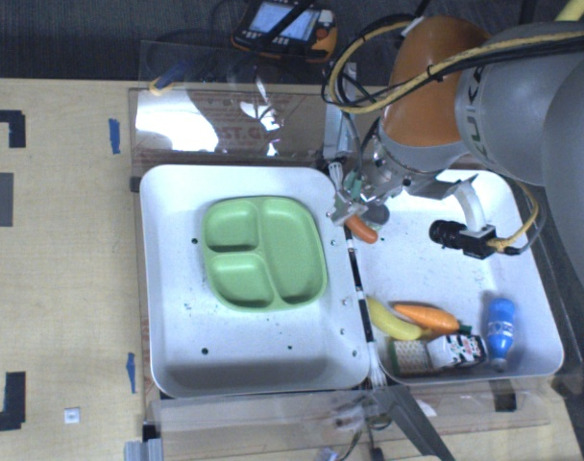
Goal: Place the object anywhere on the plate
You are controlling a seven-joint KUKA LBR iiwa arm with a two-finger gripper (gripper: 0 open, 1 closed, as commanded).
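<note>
1. Grey arm with orange band (436, 75) reaches in from the right; its two-finger gripper (354, 209) sits over the seam between the two shallow white bins, at the upper left corner of the right bin (532, 257).
2. A small orange carrot-like piece (362, 229) sits right at the fingertips. It appears pinched between nearly closed fingers, though the spot is cluttered and contact is hard to confirm.
3. Green three-compartment plastic plate (263, 253) lies in the middle of the left bin (167, 286). The orange piece is beside the plate's upper right corner, apart from it, just across the bin divider.
4. Along the right bin's lower edge: a yellow toy banana (390, 321) near the lower left corner, a larger orange toy carrot (426, 316) touching it, a small carton with dark print (436, 352) below them.
5. Blue plastic bottle (499, 329) lies near the right bin's lower right corner, just beside the carton.
6. Black cable-fed module (460, 234) hangs off the wrist over the right bin's upper middle.
</note>
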